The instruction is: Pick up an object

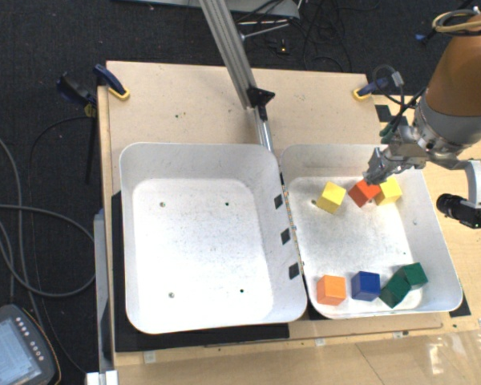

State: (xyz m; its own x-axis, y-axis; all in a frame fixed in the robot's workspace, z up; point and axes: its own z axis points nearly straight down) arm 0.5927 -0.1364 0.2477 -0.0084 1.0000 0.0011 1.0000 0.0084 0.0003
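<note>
Item: red-orange block [364, 192], right bin [433, 247], far end near the back wall. Sits tilted, one corner up, directly beneath the claw [377, 176]; the claw tips come down onto its upper right side. Whether the claw is spread or pressed together cannot be told; the wrist hides the tips.

Key relation: block lies just below and slightly left of the claw, touching or nearly so; no sideways travel is needed, by my judgement, only a closing and a lift.

Flanking: pale yellow block [390, 189] just beside on the right; yellow block [331, 197] near on the left.

Near end of same bin: orange block [331, 289], blue block [366, 285], two green blocks [403, 284], in a row.

Left bin [144, 175]: adjoining, on the counter [184, 95].
</note>
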